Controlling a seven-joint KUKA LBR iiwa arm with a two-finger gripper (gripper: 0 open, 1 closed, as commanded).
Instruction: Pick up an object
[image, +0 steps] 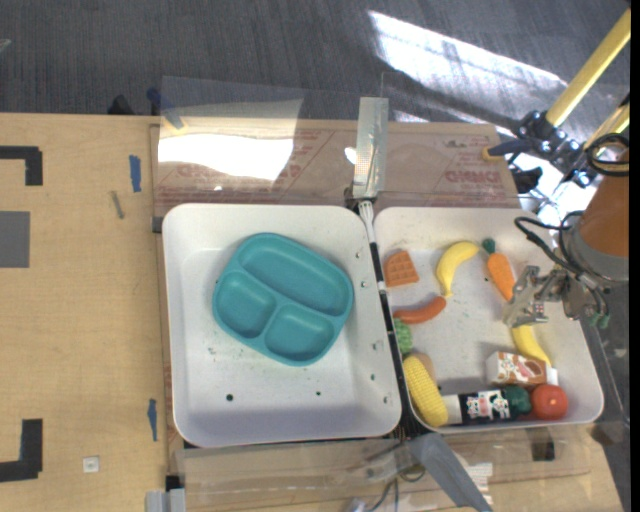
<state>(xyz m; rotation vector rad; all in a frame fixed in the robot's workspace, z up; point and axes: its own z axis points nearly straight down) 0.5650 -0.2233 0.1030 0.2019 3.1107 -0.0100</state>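
Taking the right bin (590, 385) as the landmark: to its left, touching along the shared rim, sits the left bin (190, 390), with a teal divided plate (284, 298) lying in its middle. The arm (610, 225) comes over the right bin's right rim, and its gripper (532, 297) hangs above the bin's right half; whether the fingers are spread or closed cannot be told, and nothing shows between them. In the right bin's upper middle lies a banana (456, 264), with a carrot (499, 272) to its right, close to the gripper. A corn cob (423, 388) lies at the lower left. Along the lower wall lies a dark bottle (493, 405), a tomato (549, 400) at its right end. A waffle piece (400, 268) sits upper left, a sausage (423, 309) just below it.
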